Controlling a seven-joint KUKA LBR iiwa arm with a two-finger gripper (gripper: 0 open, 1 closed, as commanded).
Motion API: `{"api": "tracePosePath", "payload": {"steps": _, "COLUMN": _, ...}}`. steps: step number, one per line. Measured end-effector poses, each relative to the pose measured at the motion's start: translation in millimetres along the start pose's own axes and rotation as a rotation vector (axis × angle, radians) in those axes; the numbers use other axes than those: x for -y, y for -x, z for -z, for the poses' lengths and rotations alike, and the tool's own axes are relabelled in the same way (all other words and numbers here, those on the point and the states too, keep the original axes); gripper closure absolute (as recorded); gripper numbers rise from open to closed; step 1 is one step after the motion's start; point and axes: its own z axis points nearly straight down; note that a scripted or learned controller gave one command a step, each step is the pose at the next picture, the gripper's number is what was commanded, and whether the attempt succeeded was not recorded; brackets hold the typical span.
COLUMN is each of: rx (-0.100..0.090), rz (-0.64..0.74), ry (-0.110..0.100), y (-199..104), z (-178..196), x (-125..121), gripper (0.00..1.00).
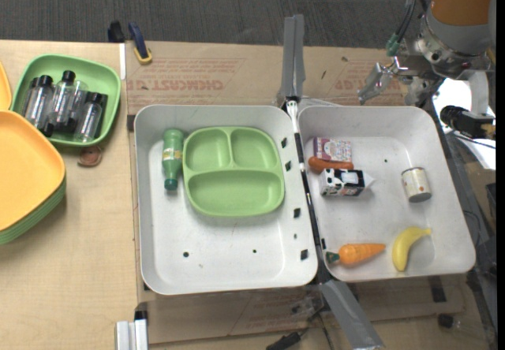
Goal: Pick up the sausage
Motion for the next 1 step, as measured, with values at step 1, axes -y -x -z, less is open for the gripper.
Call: {"api": "tracePosePath", "payload": {"steps": 1, "rx": 0.001, "rz": 0.002, "ry": -0.001, "y": 0.6, "z": 8.0, "x": -0.3, "gripper": 1.00}}
